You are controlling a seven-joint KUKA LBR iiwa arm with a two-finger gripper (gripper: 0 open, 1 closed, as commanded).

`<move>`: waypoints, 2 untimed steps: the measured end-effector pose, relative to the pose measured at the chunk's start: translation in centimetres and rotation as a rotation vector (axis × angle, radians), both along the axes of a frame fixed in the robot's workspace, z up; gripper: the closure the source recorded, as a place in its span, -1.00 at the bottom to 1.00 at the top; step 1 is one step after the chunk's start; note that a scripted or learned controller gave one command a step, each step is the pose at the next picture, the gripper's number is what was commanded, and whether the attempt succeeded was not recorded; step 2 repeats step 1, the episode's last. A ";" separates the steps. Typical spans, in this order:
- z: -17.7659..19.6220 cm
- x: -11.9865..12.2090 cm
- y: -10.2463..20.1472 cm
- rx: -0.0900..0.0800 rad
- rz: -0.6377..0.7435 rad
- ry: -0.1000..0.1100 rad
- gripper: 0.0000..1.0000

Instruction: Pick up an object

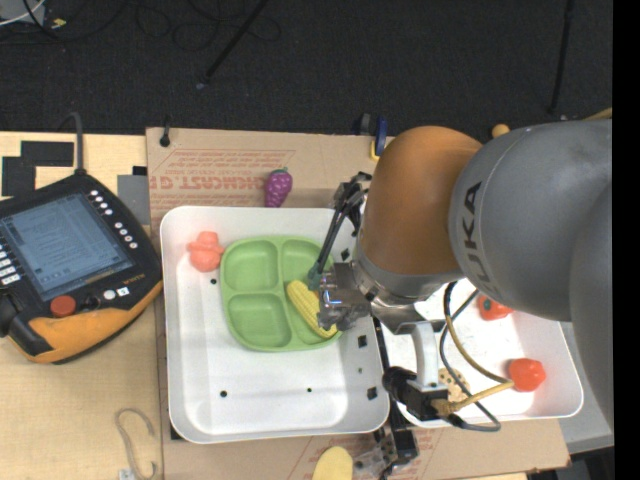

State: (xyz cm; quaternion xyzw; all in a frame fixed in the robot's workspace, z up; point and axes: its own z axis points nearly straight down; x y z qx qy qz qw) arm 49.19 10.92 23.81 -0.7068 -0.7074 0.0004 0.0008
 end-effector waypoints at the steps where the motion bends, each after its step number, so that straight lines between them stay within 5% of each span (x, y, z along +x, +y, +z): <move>1: -2.1 0.3 0.3 -0.002 -0.001 0.005 1.00; 2: -2.1 0.3 0.3 -0.002 -0.001 0.005 1.00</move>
